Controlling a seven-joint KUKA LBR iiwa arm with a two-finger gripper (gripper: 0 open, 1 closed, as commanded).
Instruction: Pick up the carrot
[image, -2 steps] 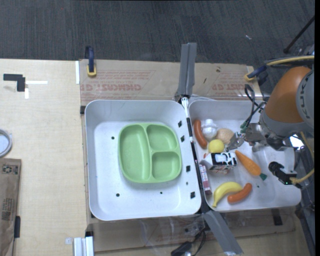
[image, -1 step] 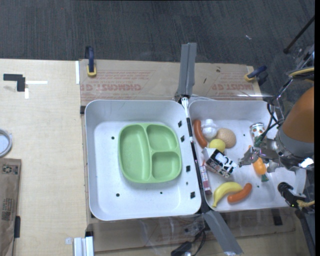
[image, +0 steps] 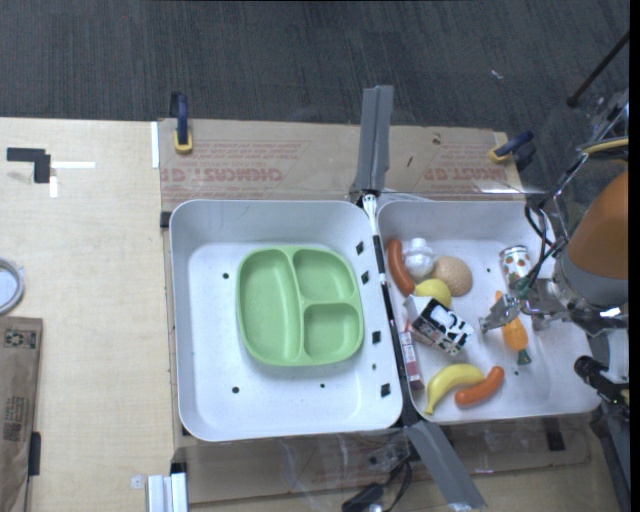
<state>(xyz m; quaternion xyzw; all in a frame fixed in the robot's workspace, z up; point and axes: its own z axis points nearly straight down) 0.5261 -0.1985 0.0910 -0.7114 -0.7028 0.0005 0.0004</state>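
Note:
The carrot (image: 515, 336), orange with a green tip pointing toward the front, lies on the floor of the right bin (image: 560, 395) near its right side. My gripper (image: 518, 316) hangs directly over the carrot's upper end, reaching in from the right. It is open, with one metal finger (image: 495, 321) left of the carrot and the other to its right. The carrot's top is partly hidden under the gripper.
The right bin also holds a black-and-white carton (image: 441, 327), a banana (image: 449, 383), two sausages (image: 480, 387) (image: 399, 265), a lemon (image: 432, 290), a brown bun (image: 453, 273) and a small can (image: 514, 262). A green divided plate (image: 298, 304) sits in the left bin (image: 200, 380).

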